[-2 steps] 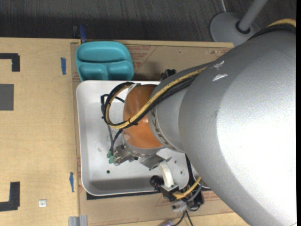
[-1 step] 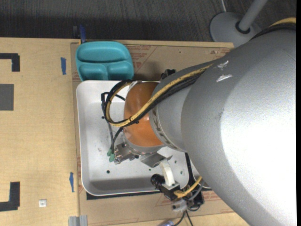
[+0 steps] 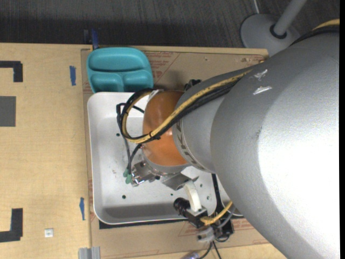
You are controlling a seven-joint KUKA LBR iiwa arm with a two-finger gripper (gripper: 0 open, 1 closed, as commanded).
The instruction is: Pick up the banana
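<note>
Camera view finds the arm (image 3: pixel 259 144) low over the white bin (image 3: pixel 105 161), hiding the claw, whose state I cannot tell. No banana is visible, so pickup looks unconfirmed.

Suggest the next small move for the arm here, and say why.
Probably lift the arm straight up a little. Its wrist with the orange band hangs low over the white bin and covers most of it, so the camera cannot show a banana beneath it. Rising would uncover the bin floor before any grasp is tried.
</note>
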